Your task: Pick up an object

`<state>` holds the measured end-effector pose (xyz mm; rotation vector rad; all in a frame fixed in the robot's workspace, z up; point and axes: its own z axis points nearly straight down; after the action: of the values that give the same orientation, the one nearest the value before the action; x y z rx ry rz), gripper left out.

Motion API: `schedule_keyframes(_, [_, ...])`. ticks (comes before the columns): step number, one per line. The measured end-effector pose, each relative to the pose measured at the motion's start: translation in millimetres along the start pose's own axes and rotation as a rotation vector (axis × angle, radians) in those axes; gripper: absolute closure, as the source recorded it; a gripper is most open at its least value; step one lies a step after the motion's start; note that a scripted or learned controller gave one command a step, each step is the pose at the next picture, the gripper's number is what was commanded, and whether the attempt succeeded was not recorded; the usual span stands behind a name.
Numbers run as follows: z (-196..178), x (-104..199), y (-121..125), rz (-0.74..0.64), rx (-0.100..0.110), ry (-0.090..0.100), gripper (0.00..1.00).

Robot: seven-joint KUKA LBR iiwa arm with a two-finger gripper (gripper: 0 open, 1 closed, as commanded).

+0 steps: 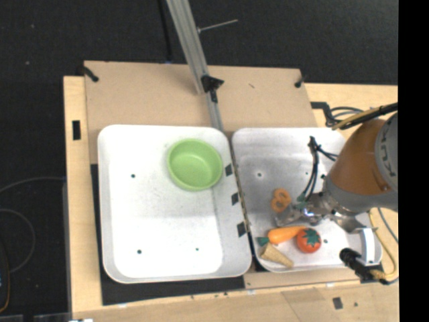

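Several small toys lie in the right bin (268, 153): a brown pretzel-like ring (281, 198), an orange carrot (285, 234), a red tomato (309, 241) and a tan cone (276, 256). My gripper (299, 215) reaches in from the right, low over the bin floor between the ring and the carrot. The wrist with its orange band sits behind it at the right. A green bowl (195, 164) rests in the left bin (134, 206), near its upper right corner.
A metal pole (191, 42) rises from the back edge between the two bins. Cables (315, 159) hang beside the arm over the right bin. The bins stand on a tan board (188, 92).
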<state>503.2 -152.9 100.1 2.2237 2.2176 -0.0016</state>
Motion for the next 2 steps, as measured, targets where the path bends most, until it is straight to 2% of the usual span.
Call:
schedule_keyframes(1, [-12,-1,2,0.006,-0.006,-0.001,1.0])
schedule_keyframes(2, [-75,-6,0,-0.002,-0.008,-0.001,1.0])
